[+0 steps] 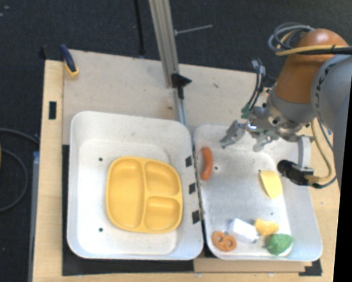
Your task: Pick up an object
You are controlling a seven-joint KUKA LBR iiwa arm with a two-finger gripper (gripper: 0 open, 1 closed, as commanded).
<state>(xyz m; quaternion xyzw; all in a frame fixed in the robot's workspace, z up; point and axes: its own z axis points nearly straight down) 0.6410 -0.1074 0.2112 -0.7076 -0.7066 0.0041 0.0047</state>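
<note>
My gripper (247, 138) hangs over the far edge of the right bin (237, 180) with its two fingers spread open and nothing between them. A reddish sausage (206, 163) lies at the bin's left wall, below and left of the gripper. A yellow wedge (271, 184) rests toward the right side. Along the near edge sit a brown pretzel (223, 240), a white block (242, 229), a small yellow piece (266, 226) and a green broccoli-like lump (279, 243).
The left bin (87, 160) holds a yellow divided tray (144, 194). A metal post (167, 43) rises from the bench behind the bins. The grey arm with its orange band (307, 63) and black cables occupy the far right.
</note>
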